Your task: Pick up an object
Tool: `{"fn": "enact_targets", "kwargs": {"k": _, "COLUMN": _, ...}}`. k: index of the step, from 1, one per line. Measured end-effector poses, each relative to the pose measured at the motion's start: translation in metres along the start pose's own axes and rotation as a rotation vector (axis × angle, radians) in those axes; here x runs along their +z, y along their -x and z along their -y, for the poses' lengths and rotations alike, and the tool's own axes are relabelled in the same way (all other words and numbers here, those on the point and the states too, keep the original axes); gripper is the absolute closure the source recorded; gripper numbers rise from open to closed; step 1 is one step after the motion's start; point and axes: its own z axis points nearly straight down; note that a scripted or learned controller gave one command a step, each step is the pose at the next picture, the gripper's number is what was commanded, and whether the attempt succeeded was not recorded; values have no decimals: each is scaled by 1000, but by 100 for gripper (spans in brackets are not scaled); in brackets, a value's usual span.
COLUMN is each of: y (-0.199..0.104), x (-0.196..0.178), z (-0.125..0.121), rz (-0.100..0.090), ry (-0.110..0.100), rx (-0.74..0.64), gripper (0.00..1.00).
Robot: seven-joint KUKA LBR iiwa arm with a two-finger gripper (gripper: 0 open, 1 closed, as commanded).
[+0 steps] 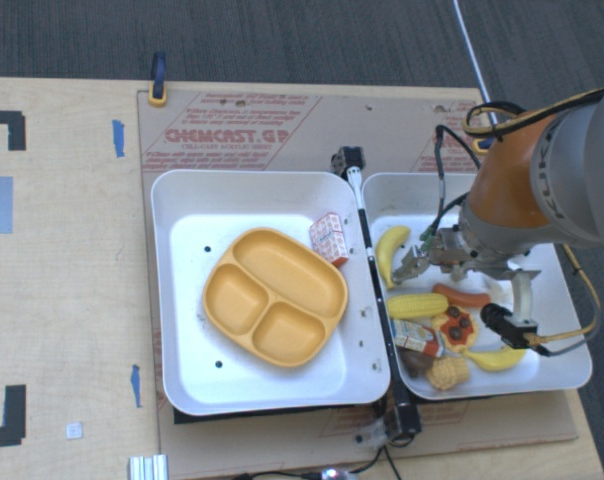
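My gripper (pixel 419 260) hangs low over the left part of the right bin (pixel 578 373), just right of a yellow banana (pixel 390 251) and above a corn cob (pixel 417 306). Below the wrist lie a red chili (pixel 464 295), a pizza slice (pixel 459 326), a second banana (pixel 498 359), a small carton (pixel 416 341) and a tan lumpy piece (pixel 447 372). The grey arm with its orange band (pixel 507 183) covers the bin's upper middle.
The left bin (pixel 167 268) holds a yellow three-part plate (pixel 275 296) and a small red and white box (pixel 328 236) at its right wall. A black bar (pixel 367 243) runs between the bins. Cables loop around the wrist.
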Motion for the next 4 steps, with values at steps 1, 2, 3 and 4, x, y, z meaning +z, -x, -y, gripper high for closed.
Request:
{"fn": "enact_targets", "kwargs": {"k": 1, "y": 0, "x": -11, "z": -1, "rz": 1, "ry": 4, "rx": 1, "gripper": 100}}
{"fn": "enact_targets", "kwargs": {"k": 2, "y": 74, "x": -72, "z": 23, "rz": 1, "ry": -2, "rx": 0, "gripper": 100}}
{"fn": "enact_targets", "kwargs": {"k": 3, "y": 74, "x": -72, "z": 23, "rz": 0, "ry": -2, "rx": 0, "gripper": 0}}
{"fn": "enact_targets", "kwargs": {"k": 4, "y": 40, "x": -19, "z": 45, "rz": 5, "ry": 11, "rx": 3, "gripper": 0}}
